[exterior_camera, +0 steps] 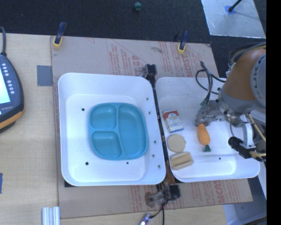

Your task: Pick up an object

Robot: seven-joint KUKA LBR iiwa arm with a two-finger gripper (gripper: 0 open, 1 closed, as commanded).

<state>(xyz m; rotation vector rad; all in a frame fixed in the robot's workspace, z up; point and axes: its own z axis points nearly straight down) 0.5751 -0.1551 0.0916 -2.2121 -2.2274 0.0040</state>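
The right bin [225, 170] holds an orange carrot [203, 135] with a green stub at its near end. Beside it lie a small red and white carton [173, 121], a round tan biscuit [176, 143] and a pale bread roll [181, 160]. My gripper [206, 117] hangs low over the bin's middle, right at the carrot's far end. The carrot lies flat on the bin floor. The arm's grey and orange wrist [243, 81] reaches in from the right and hides the bin's far right part.
A blue divided plate [118, 130] lies in the left bin [68, 125]. A teach pendant [2, 93] rests on the bench at far left. Clamps [59, 36] pin the cardboard at the back, and cables trail beside the wrist.
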